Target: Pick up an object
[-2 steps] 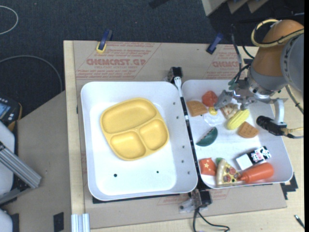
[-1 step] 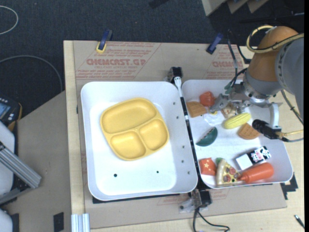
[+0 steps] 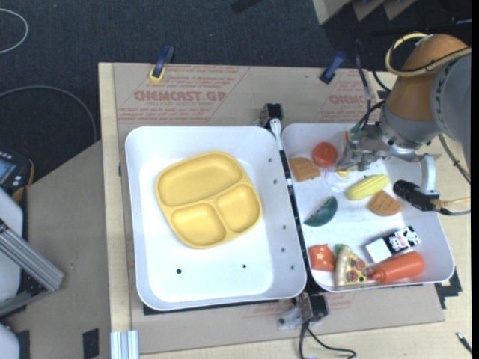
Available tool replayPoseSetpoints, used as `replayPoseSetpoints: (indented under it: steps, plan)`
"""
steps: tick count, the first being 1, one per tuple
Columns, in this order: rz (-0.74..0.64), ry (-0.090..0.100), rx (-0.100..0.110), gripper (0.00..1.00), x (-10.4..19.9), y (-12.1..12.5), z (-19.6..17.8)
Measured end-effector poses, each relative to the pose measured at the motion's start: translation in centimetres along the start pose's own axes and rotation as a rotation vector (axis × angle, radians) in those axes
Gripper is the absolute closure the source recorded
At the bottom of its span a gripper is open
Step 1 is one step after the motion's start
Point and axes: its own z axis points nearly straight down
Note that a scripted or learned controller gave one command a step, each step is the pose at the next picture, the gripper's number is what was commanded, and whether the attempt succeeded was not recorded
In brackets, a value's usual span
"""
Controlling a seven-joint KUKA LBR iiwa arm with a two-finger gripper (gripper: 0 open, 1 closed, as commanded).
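Observation:
The right bin (image 3: 441, 234) holds several toy foods. Near its back left corner lie a red tomato (image 3: 324, 153) and an orange bread piece (image 3: 304, 169). A yellow corn cob (image 3: 364, 186) and an orange wedge (image 3: 385, 203) rest mid-bin. A green slice (image 3: 323, 212) lies by the left wall. At the front are a red block (image 3: 321, 256), a pizza slice (image 3: 348, 266), a carrot (image 3: 397, 268) and a black-and-white block (image 3: 394, 241). My gripper (image 3: 355, 158) hangs low at the bin's back, just right of the tomato and above the corn cob.
The left bin (image 3: 142, 215) holds a yellow divided plate (image 3: 207, 198). The grey and orange arm (image 3: 423, 88) comes in over the right bin's back right corner, with cables and a black part (image 3: 413, 194) beside it. Clamps sit along the board's back edge.

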Motion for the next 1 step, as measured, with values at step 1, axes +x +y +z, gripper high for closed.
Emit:
replayPoseSetpoints:
  steps: [1]
  plan:
    - [0.001,-0.005,-0.002,1.0,-0.15,-0.24,-4.44]
